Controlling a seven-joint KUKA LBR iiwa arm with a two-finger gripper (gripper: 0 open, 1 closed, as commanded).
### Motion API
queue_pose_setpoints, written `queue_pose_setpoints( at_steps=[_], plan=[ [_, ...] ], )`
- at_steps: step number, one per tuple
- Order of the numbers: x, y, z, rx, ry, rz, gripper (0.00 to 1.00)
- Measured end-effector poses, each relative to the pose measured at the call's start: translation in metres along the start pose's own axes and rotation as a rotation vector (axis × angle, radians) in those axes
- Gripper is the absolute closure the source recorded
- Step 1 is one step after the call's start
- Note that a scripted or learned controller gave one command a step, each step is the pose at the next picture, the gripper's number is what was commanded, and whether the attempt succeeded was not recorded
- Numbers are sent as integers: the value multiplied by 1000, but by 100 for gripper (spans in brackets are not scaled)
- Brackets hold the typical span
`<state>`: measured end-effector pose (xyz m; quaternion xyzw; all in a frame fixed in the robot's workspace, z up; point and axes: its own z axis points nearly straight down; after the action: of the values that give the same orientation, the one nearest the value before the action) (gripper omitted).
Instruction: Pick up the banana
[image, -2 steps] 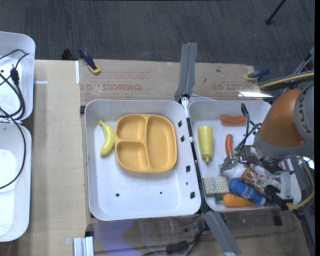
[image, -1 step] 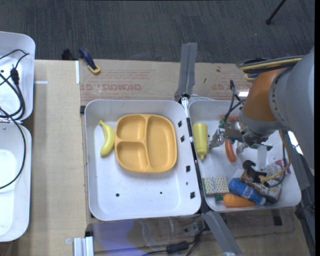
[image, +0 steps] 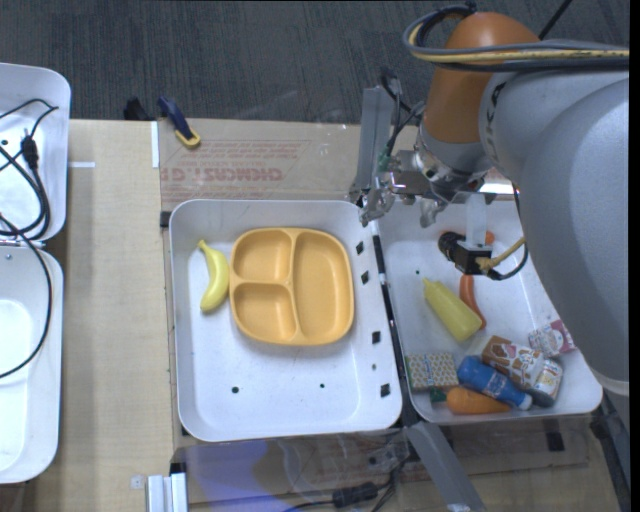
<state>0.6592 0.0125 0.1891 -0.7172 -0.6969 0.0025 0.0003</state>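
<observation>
Camera view: banana (image: 212, 277) lies in the left bin (image: 290, 415), near that bin's left wall, just beside the left edge of the yellow divided plate (image: 294, 285); touching or a hair apart, can't tell. Long axis runs roughly top-to-bottom of the frame w/ a slight curve, stem end toward the top, belly bowed toward the plate. Nothing rests on it.

Tool (image: 400, 200) hangs at the top of the wall between the two bins, at the left bin's upper-right corner, well above the contents. Whether it is spread or pressed together can't be told; dark hardware and cables clutter that spot. Nothing seen pinched.

Key relation: banana sits to the left of the tool and somewhat toward the frame bottom, w/ the whole plate between them. Judgement: the approach must carry the tool across the plate to the far-left strip, then close across the banana's short width, i.e. left-right in frame.

Right bin (image: 578, 400) holds other items, incl. a yellow block (image: 452, 309) and a blue bottle (image: 492, 384), none relevant to the task.
</observation>
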Motion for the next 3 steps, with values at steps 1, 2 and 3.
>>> queue_pose_setpoints(
  at_steps=[1,2,3],
  plan=[
    [-6,0,-80,0,0,42,0],
    [3,-84,2,4,1,-195,0],
    [-51,-139,1,2,2,-123,0]
  ],
)
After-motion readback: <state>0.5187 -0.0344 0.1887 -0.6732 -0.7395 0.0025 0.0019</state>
